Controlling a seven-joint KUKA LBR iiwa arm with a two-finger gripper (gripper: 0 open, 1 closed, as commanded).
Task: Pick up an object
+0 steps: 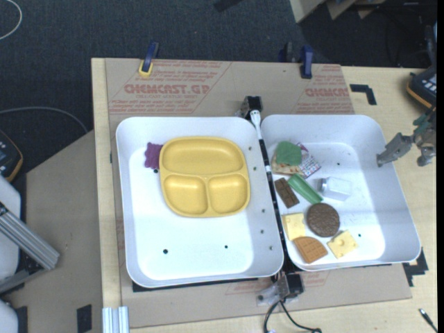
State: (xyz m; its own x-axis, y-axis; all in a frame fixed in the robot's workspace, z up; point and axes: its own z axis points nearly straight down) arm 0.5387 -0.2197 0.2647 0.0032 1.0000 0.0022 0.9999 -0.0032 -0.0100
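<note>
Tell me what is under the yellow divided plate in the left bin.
A purple object sticks out from under the yellow divided plate at its left edge, on the left bin floor. The plate covers the rest of it, so I cannot identify it.

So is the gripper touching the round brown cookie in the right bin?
Apart. The camera view shows the gripper at the right bin's right rim, with bare white floor between it and the round brown cookie.
</note>
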